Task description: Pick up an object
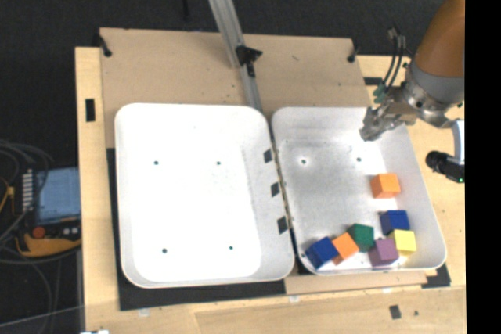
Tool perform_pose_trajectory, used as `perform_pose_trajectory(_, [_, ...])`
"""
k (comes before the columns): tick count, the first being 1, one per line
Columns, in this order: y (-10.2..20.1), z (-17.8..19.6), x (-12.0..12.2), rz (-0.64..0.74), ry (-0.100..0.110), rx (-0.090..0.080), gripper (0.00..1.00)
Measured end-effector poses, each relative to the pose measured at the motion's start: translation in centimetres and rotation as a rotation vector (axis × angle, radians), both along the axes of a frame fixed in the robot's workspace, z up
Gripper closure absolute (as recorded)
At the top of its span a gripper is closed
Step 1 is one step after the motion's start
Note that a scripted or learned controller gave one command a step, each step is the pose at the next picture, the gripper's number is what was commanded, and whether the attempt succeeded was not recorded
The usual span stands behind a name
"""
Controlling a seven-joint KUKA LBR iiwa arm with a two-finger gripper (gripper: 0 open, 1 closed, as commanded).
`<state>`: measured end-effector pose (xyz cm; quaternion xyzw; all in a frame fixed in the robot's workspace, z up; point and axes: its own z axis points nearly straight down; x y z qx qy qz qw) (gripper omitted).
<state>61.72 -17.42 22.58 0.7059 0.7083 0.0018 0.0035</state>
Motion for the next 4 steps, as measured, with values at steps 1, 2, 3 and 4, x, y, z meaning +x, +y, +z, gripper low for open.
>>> perform_pose_trajectory(1, [-0.1, 4.5, 0.1, 0.001, 0.0, 0.001, 1.0])
perform_pose_trajectory(2, [5.2, 3.6, -1.0, 0.002, 0.007, 0.002, 1.0])
perform_pose_trajectory(3, [9.7, 2.5, -0.9, 0.002, 0.007, 0.002, 1.0])
perform_pose_trajectory(4, [14.9, 1.9, -2.1, 0.003, 0.007, 0.003, 1.0])
